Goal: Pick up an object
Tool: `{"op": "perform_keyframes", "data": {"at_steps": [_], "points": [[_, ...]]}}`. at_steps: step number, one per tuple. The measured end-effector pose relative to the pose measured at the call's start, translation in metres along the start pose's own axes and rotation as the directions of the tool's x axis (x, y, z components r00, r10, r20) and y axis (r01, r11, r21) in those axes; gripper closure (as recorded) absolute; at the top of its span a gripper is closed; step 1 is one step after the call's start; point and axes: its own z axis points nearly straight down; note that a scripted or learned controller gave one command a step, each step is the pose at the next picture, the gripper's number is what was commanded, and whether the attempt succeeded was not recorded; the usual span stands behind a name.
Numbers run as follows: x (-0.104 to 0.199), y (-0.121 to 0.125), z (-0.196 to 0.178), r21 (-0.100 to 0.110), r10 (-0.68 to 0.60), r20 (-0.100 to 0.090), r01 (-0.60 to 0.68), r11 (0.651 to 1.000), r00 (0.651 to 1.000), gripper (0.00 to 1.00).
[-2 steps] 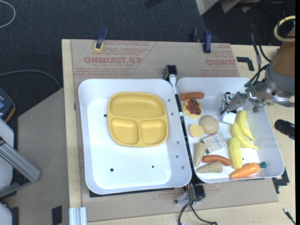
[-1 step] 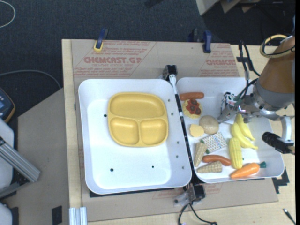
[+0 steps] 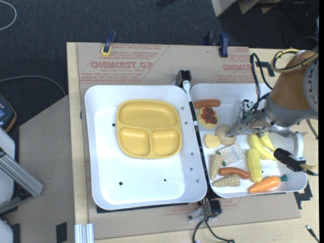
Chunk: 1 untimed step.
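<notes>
1. Two shallow white bins sit side by side on the bench: the left bin point(image 3: 101, 151) carries a yellow three-compartment plastic tray point(image 3: 149, 128), and the right bin point(image 3: 223, 91) is filled with toy food.
2. Reaching in from the right, the grey arm with its orange band point(image 3: 292, 87) lowers the two-finger gripper point(image 3: 239, 128) into the right bin, near that bin's middle.
3. Whether the gripper is spread wide or pinched narrow cannot be told; no object is visibly caught in it.
4. Just left of the gripper tip lies a round beige bread-like piece point(image 3: 223, 132), close enough that touching or apart cannot be judged.
5. Further left and slightly up from the gripper sit a small pizza slice with red toppings point(image 3: 208, 116) and a red sausage point(image 3: 207, 104).
6. Below the gripper lie a checked white-and-blue square packet point(image 3: 232, 153), a yellow corn cob point(image 3: 254, 165), an orange carrot point(image 3: 265, 184) and a second red sausage point(image 3: 234, 172).
7. Right of the gripper and a little lower rests a yellow banana point(image 3: 261, 145).
</notes>
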Motion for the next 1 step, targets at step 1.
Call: {"op": "perform_keyframes", "data": {"at_steps": [1], "points": [[-0.0013, 0.0007, -0.0122, -0.005, 0.0, 0.004, 0.0, 1.0, 1.0, 1.0]]}}
